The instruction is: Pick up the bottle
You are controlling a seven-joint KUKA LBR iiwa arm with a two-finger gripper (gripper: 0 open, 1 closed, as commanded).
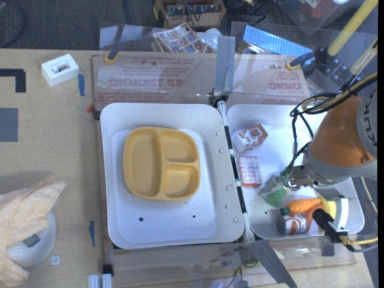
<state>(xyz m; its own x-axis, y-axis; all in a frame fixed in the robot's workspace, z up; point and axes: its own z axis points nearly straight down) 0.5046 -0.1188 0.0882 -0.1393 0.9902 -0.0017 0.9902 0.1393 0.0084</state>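
The left bin [114, 161] is giving lots of room around the yellow tray [161, 162]. In the right bin [273, 116], the carrot [303, 206], bottle [296, 224] and green thing [276, 195] are crowding the near corner, and the arm [342, 143] is blocking the way above them

Even bright overhead light, soft shadows, slight blur

Grey KUKA arm [354, 110] w/ wide glossy orange band [343, 141] above wrist, partial "KU" lettering on grey shell. Black cables [301, 120] loop along wrist; metallic grey end effector [282, 182].
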